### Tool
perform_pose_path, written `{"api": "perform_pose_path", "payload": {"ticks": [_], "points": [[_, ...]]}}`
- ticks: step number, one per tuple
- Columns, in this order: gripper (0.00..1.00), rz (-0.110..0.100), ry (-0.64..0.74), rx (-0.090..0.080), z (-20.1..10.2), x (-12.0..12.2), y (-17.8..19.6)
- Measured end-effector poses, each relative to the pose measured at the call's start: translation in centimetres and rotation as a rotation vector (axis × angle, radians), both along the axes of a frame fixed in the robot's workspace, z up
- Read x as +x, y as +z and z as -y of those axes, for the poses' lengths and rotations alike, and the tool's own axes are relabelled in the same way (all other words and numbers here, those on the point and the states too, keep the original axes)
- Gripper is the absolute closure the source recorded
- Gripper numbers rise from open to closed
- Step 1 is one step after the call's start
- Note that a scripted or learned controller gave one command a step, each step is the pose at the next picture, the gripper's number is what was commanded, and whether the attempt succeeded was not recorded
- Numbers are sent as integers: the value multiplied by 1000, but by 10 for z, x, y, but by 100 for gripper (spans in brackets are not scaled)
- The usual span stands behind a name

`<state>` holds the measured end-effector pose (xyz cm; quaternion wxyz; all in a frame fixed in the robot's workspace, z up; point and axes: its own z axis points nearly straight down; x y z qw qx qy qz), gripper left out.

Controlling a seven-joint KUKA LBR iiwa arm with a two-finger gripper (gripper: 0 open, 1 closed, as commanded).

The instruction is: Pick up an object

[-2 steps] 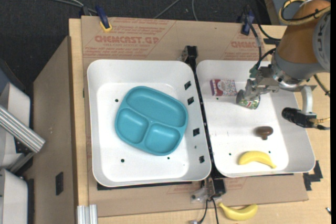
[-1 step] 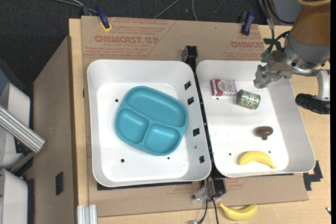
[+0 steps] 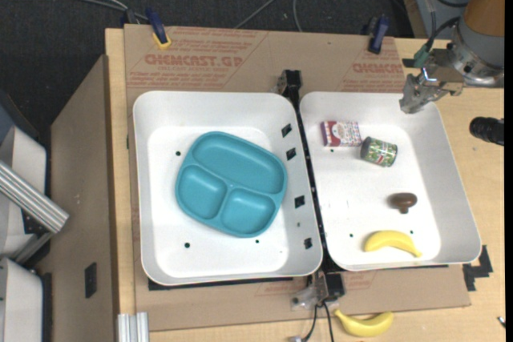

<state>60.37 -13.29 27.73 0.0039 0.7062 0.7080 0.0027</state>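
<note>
While the gripper (image 3: pixel 416 98) is seen over the right bin's (image 3: pixel 449 172) upper right corner, finger state cannot be told. A banana (image 3: pixel 392 243) is noted lower right, long axis running left-right, ends curving down. Carton (image 3: pixel 341 133), can (image 3: pixel 378 151) and brown piece (image 3: pixel 403 202) are recorded above it.

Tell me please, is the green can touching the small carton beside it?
Apart. The camera view shows a thin strip of white bin floor between the green can and the carton.
</note>
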Motion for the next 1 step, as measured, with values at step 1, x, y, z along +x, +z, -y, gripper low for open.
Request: {"api": "perform_pose_path", "payload": {"ticks": [1], "points": [[100, -6, -1, 1, 0, 1, 4]]}}
